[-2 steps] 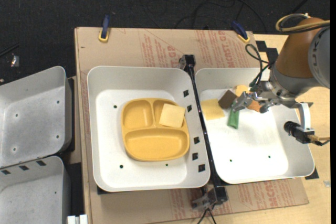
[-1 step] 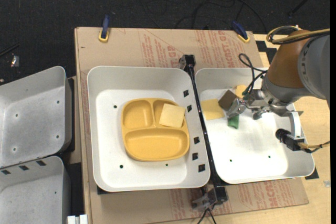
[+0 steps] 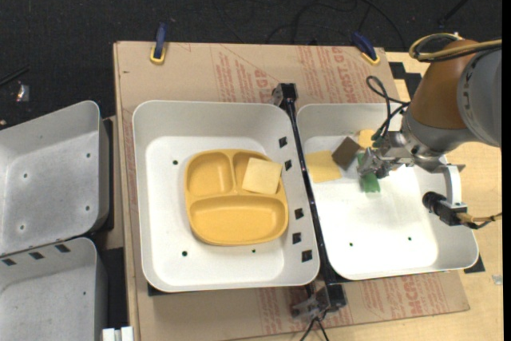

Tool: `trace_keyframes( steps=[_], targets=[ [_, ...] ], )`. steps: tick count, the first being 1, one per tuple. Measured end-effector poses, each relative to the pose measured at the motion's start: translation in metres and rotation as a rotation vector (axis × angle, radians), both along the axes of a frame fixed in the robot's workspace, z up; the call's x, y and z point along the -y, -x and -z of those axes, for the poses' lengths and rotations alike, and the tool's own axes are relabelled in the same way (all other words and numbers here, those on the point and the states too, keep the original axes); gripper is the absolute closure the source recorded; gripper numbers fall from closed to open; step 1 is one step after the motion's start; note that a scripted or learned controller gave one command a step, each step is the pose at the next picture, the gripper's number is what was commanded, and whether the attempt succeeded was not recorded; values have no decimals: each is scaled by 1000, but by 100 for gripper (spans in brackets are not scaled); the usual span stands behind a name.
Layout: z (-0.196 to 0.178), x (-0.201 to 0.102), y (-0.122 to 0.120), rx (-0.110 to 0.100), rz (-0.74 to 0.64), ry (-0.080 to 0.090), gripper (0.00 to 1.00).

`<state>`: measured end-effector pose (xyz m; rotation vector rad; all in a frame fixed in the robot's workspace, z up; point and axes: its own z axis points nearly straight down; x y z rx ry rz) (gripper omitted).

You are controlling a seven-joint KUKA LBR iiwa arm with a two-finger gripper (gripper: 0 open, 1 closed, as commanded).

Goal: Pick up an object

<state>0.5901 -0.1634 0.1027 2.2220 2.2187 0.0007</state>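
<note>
While two shallow white plastic bins sit side by side on the cardboard-covered surface [image 3: 239, 64], the left bin [image 3: 152, 172] holds one glossy yellow three-compartment tray [image 3: 231, 216] with one pale square block [image 3: 261, 176] on it. Right bin [image 3: 399, 243], upper left: one flat yellow piece [image 3: 322, 167], one dark brown block [image 3: 345, 152], one small green object [image 3: 370, 183] just under the pincer [image 3: 372, 165]. Can't tell its state.

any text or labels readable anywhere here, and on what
Red printed lettering runs in repeated strips across the brown cardboard sheet under the two bins, at the top and along the bottom right: too blurred and slanted to read.
No text on the yellow divided tray, the left bin, the right bin or the gripper.
</note>
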Motion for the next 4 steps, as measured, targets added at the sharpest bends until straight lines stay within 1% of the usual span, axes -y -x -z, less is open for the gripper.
trace_keyframes(
  steps=[1,3,4],
  targets=[
    [-62,-5,2,5,-4,1,100],
    [-184,-18,1,6,-5,1,100],
    [-182,-67,19,-3,-7,-2,100]
  ],
)
